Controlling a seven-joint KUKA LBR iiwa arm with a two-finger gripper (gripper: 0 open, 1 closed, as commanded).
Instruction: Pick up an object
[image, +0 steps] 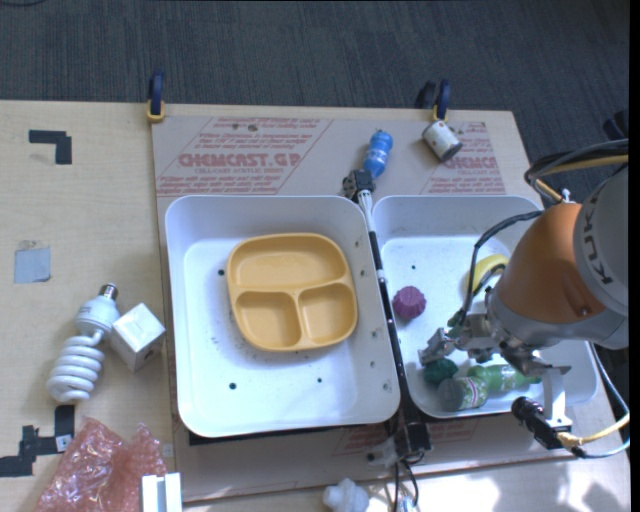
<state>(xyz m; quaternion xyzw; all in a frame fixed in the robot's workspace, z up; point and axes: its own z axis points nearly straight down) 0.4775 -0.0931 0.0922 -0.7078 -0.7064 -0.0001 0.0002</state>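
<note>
White right bin (420, 225) holds arm-hidden items; tool (447, 345) state unclear.

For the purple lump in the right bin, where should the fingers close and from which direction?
Best taken from straight above, probably. The purple lump is small and roundish, lying by itself on the right bin floor, apart from the green bottle and the gripper. Close across its middle, fingers on its near and far sides, since the bin's divider wall stands close on its left.

Grey arm (610, 250) with a broad orange band (550, 270), black cables (575, 160) and metal fingers (437, 347).
</note>
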